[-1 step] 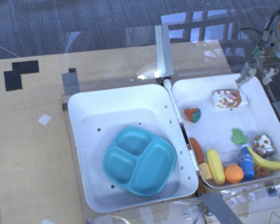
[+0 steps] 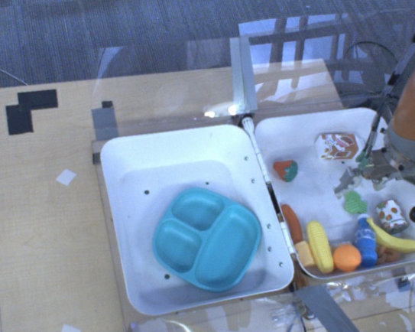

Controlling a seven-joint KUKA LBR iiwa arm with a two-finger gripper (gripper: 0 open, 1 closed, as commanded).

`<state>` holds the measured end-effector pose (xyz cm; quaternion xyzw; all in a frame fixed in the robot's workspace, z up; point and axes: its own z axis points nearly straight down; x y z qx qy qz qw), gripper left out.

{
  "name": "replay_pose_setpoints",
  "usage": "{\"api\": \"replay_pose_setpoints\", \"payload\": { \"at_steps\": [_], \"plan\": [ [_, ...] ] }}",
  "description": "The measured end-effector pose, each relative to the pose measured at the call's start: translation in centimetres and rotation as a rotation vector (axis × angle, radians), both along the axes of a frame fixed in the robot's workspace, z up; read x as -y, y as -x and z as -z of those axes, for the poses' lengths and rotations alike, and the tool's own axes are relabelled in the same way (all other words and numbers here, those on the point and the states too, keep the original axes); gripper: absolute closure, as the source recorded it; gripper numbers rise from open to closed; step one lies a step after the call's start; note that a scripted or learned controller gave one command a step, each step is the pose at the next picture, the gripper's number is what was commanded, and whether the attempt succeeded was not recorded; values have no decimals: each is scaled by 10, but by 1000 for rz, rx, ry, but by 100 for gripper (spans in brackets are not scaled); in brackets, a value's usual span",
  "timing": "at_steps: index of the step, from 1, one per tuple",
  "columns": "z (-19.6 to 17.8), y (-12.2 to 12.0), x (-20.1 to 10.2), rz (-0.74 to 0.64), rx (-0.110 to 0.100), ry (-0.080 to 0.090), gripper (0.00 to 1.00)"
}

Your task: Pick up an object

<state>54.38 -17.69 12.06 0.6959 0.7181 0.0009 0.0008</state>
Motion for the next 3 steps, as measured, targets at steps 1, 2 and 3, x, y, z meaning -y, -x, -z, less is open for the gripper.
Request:
{"api": "replay_pose_setpoints", "payload": {
  "at_steps": [1,2,3],
  "plan": [
    [32,18,4,-29,10,2,0],
    [20,16,4,-30,18,5,100],
    [-100,-8,-44,45,4,1,100]
  ]
}}
